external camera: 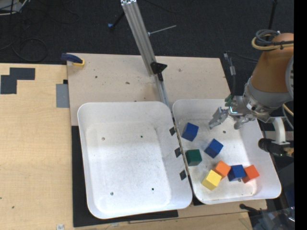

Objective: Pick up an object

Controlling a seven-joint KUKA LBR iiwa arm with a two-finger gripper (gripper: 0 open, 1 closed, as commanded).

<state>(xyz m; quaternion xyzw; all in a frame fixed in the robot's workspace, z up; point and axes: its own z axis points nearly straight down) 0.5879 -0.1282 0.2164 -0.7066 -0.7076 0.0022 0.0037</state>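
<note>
The grey arm with its orange band is reaching in from the right, and its two-finger tool (pixel 229 118) is hanging over the upper part of the right shallow white plastic bin (pixel 268 188). The tool's metal fingers (pixel 217 118) are spreading apart, released, with nothing sitting between them.

Seven small cubes are lying in that right bin. A blue cube (pixel 190 131) is sitting near the bin's left wall, just left of and below the tool. A second blue cube (pixel 214 147) is resting below the tool, and a dark green cube (pixel 194 156) is lying beside the left wall. Near the front, a yellow cube (pixel 211 179), an orange cube (pixel 222 168), a dark blue cube (pixel 236 172) and a red-orange cube (pixel 250 173) are clustering together.

The left shallow white bin (pixel 96 114) is sitting beside it on the tabletop (pixel 115 80).
</note>
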